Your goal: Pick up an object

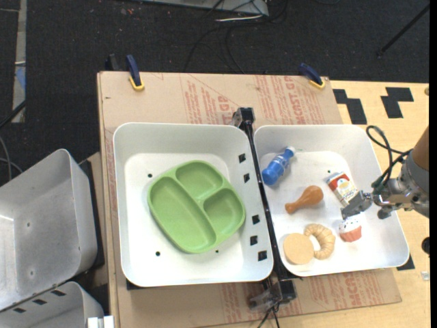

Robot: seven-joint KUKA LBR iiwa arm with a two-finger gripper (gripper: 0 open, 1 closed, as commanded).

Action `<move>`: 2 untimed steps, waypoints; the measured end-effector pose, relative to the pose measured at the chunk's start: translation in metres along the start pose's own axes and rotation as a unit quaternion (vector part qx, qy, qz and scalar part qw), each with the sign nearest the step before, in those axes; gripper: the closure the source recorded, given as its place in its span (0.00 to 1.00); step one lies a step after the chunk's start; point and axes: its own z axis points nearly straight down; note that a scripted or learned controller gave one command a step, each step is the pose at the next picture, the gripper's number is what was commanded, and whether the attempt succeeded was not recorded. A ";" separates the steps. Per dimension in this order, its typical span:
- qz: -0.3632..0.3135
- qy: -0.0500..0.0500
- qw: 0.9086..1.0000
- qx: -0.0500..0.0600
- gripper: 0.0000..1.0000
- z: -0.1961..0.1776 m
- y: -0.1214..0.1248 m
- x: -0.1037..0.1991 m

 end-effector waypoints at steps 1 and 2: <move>-0.002 -0.002 1.000 -0.006 0.00 -0.006 0.003 0.000; -0.001 -0.001 1.000 -0.004 0.00 0.058 0.004 -0.002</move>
